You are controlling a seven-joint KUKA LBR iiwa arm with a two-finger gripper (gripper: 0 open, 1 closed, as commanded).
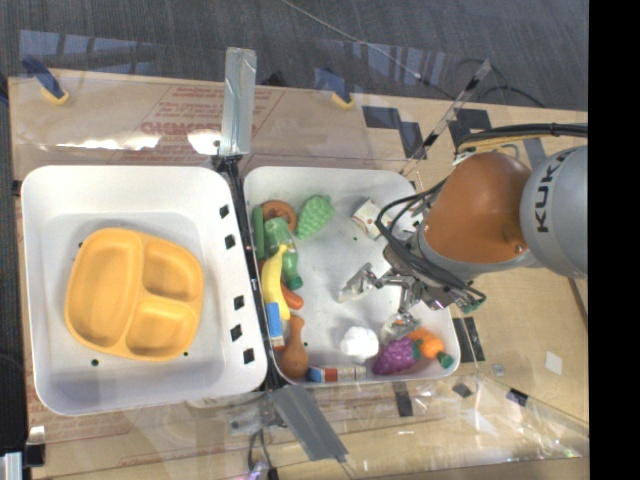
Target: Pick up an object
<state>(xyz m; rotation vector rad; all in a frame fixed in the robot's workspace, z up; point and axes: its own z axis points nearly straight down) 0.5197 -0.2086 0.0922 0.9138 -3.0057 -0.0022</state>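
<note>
The metal two-finger end effector point(385, 293) hangs open and empty just above a round white plastic ball point(358, 343). A straight descent centred over it looks best.

You can read "KU", the start of the brand name, on the grey arm point(565, 213); the faint red print on the cardboard point(150, 108) along the worktop's far edge is illegible.

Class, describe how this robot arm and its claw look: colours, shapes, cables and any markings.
The arm has a grey rounded casing bearing black lettering, "KU" readable. Above the wrist sits a glossy orange dome-shaped band. Black cables loop around the wrist. The claw is bare silvery metal with thin fingers and small linkages.
</note>
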